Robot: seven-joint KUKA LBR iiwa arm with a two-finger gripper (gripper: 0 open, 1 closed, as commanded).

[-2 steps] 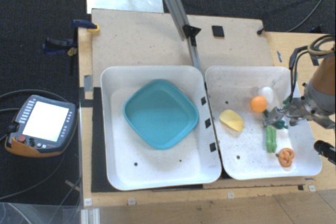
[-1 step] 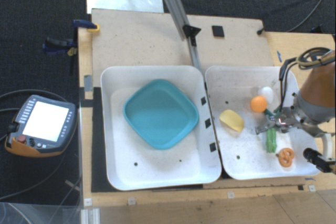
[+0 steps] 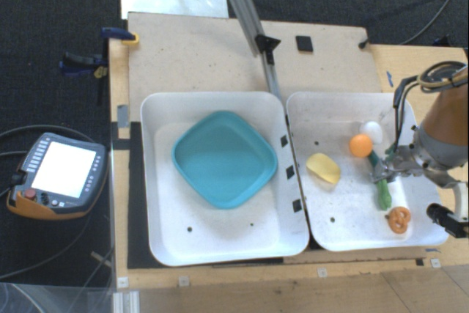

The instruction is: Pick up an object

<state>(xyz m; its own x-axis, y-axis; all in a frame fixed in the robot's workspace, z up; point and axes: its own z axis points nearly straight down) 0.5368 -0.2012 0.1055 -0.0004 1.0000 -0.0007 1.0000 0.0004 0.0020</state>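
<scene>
White right bin [image 3: 330,231], pincer [image 3: 382,174] touching green object [image 3: 383,194]

Look at your arm [image 3: 445,124]: it comes in from the right, over the right bin's [image 3: 344,231] right side. The orange band sits up high. Your gripper [image 3: 381,174] hangs low, near that bin's middle.

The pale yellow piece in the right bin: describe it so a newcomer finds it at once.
Take the right bin, beside the one holding the teal plate. On its left half lies the pale yellow piece, alone. It is flat and wedge-like, unlike the round orange ball nearer the gripper.
</scene>
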